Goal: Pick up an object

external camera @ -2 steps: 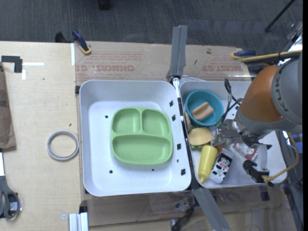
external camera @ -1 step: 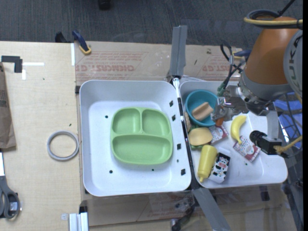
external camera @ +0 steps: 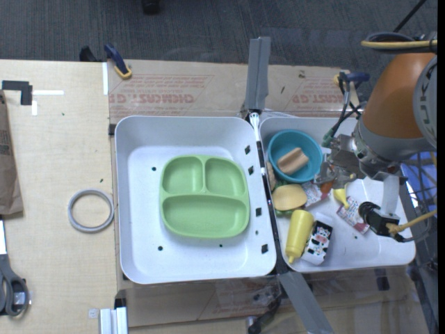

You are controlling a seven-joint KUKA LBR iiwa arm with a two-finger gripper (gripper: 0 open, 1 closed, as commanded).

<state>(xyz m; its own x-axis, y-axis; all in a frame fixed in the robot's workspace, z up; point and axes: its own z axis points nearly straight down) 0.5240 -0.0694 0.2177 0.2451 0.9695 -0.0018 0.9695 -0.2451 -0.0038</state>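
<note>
Over the right bin [external camera: 389, 256] hangs the gripper [external camera: 334, 175], low among the clutter near the bin's middle — whether it is wide, narrow or holding anything, I cannot tell. Just left of it sits a blue bowl [external camera: 295, 152] with a tan, bread-like piece [external camera: 293, 160] inside. Below lie a yellow lemon-like shape [external camera: 289, 197], a yellow cup [external camera: 299, 234] on its side and a black-and-white carton [external camera: 318, 242]. Alone in the left bin [external camera: 132, 186] rests 1 green divided plate [external camera: 205, 197] — 3 compartments.

Dark carpet floor [external camera: 208, 12], pale wooden bench [external camera: 55, 158]
</note>
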